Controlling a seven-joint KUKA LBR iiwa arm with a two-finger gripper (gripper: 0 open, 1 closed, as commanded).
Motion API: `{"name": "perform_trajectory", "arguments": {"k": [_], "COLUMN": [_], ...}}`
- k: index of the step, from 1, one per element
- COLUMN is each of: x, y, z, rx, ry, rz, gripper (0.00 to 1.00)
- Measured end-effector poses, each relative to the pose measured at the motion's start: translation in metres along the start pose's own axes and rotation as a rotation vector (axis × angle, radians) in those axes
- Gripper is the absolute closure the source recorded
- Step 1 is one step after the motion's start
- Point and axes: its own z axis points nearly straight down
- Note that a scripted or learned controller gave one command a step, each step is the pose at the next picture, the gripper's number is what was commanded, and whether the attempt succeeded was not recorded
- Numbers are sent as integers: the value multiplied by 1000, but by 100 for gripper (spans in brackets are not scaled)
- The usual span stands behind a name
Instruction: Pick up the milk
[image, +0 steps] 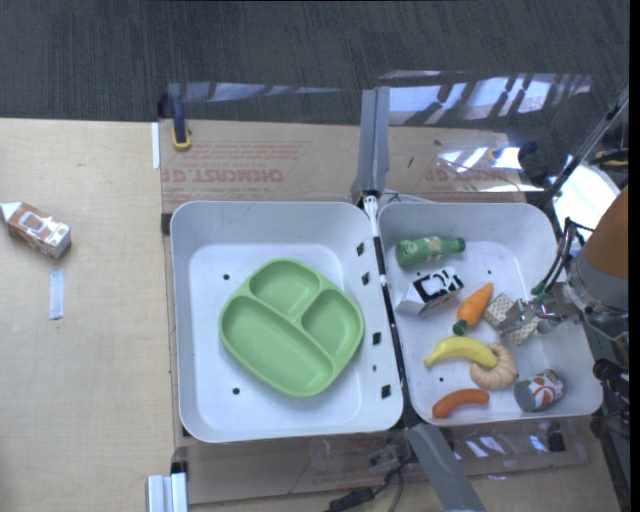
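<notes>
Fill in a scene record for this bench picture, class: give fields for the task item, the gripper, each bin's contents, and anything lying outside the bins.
task item: milk carton, white with black patches, lying in the right bin
gripper: gripper low over the right bin's right side, away from the milk carton
left bin: green divided plate
right bin: green bottle, carrot, banana, bagel, sausage, can
outside the bins: small box on the bench at far left
</notes>
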Motion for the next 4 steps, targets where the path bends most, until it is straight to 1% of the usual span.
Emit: {"name": "perform_trajectory", "arguments": {"k": [1, 2, 3, 4], "x": [50, 48, 104, 148], "y": [45, 92, 112, 146], "z": [-72, -76, -96, -92], "rx": [-4, -2, -4, -3], "ry": [-7, -8, -8, -8], "rz": [146, 188, 263, 277], "gripper": [100, 100, 100, 100]}}
